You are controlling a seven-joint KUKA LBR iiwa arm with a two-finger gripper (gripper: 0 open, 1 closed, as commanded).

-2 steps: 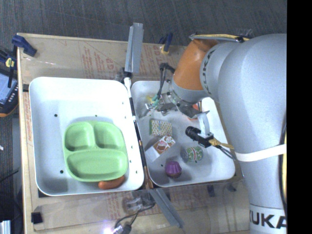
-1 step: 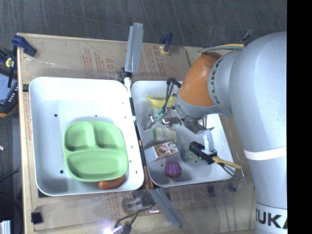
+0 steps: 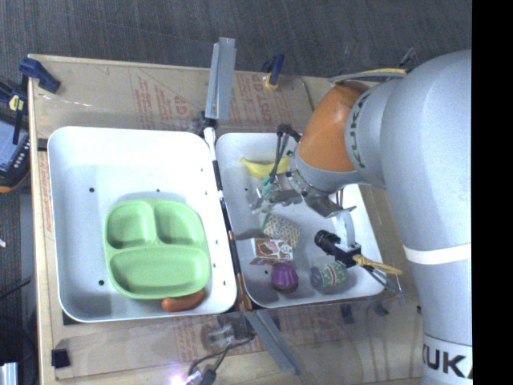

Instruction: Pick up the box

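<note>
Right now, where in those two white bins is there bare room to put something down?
Left bin: bare floor above and left of the green tray. Right bin: crowded, with the gripper, box, purple toy and cup.

the grey arm (image 3: 425, 183) comes in from the right and bends down toward the middle of the view. its orange band (image 3: 333, 135) sits just above the wrist. below that band the hand (image 3: 272, 192) points down and to the left; its tip is too cluttered to read.
</note>
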